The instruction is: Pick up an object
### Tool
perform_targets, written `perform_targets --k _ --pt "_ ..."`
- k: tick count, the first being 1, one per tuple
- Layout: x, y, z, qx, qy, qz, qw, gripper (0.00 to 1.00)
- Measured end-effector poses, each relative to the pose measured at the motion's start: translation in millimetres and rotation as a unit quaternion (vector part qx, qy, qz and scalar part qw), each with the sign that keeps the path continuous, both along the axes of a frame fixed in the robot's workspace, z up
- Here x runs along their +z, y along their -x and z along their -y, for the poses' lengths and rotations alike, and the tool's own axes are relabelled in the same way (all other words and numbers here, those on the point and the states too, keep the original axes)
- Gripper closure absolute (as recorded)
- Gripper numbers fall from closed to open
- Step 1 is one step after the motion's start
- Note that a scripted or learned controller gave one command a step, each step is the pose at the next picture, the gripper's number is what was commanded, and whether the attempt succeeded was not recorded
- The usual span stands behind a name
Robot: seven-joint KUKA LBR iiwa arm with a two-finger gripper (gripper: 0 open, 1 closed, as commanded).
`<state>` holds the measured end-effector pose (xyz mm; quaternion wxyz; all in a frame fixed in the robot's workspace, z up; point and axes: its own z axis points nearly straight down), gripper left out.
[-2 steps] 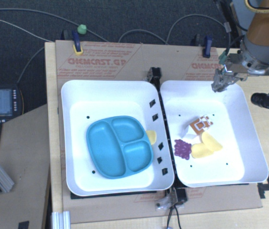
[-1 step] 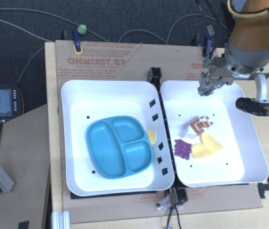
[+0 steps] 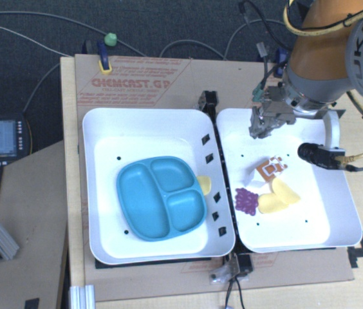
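In the right bin [image 3: 310,230] lie a purple bunch of grapes [image 3: 246,201], a pale yellow piece [image 3: 278,197] and a small brown-and-white object [image 3: 270,168]. My gripper [image 3: 260,130] hangs over the bin's upper left part, above and to the left of these objects, apart from them. Nothing shows between its dark fingers. A small yellow piece [image 3: 203,185] lies in the left bin by the tray's right rim.
A blue three-compartment tray [image 3: 161,197] sits in the left bin [image 3: 104,140]. Black clips line the divider between the bins [image 3: 215,166]. A black cylindrical part [image 3: 316,154] sticks out beside the arm. Cables run along the bench's far side.
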<state>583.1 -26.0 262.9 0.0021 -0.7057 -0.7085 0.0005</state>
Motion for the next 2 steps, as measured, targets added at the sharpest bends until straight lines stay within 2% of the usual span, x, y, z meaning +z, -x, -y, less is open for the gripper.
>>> perform_targets --k 1,2 --pt "-3.8 21.9 -39.4 0.000 0.0000 0.000 1.0000 1.00" --pt "-22.1 41.5 -96.4 0.001 -0.0002 -0.001 1.0000 1.00"
